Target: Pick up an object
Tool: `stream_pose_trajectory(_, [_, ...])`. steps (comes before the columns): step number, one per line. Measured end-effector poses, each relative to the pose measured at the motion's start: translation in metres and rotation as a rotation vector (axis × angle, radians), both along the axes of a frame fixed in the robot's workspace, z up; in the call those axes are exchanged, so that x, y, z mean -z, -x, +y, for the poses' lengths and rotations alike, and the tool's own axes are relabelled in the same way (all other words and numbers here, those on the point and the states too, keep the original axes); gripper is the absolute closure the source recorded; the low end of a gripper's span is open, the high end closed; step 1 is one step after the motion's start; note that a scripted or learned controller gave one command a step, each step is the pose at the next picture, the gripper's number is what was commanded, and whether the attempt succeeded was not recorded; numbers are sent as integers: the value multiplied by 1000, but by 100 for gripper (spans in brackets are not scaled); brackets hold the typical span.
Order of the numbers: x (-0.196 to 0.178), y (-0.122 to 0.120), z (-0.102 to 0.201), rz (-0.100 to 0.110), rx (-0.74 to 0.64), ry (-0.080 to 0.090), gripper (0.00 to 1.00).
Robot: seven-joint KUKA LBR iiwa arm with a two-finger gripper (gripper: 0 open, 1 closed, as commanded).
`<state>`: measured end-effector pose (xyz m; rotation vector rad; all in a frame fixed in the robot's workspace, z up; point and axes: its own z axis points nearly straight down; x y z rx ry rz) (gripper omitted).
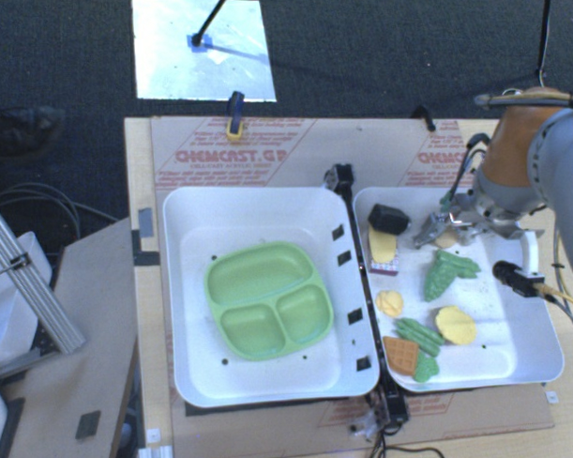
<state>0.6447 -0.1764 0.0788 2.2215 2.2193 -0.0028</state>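
Observation:
My gripper [443,227] hangs low over the back of the right bin [535,356], reaching in from the right. Just below it lies a green leafy toy [448,272]. To its left sit a black object [387,217] and a yellow block with a label [383,246]. Nearer the front of that bin are a small yellow round piece [389,302], a yellow lemon-like toy [456,325], a green pod [419,332] and an orange waffle piece [401,355]. A pale tan thing shows under the gripper, and I cannot tell whether it is held.
The left bin [193,367] holds a green divided plate [267,299]. A black divider [355,268] with clips runs between the bins. The grey arm with its orange band [523,149] fills the right rear. A black-and-white part [520,272] hangs over the right bin's right side.

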Motion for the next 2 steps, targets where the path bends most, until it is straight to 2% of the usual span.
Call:
stream_pose_trajectory(1, [-18, -2, 2, -7, -4, 0, 100])
stream_pose_trajectory(2, [-8, 23, 69, -8, -6, 9, 100])
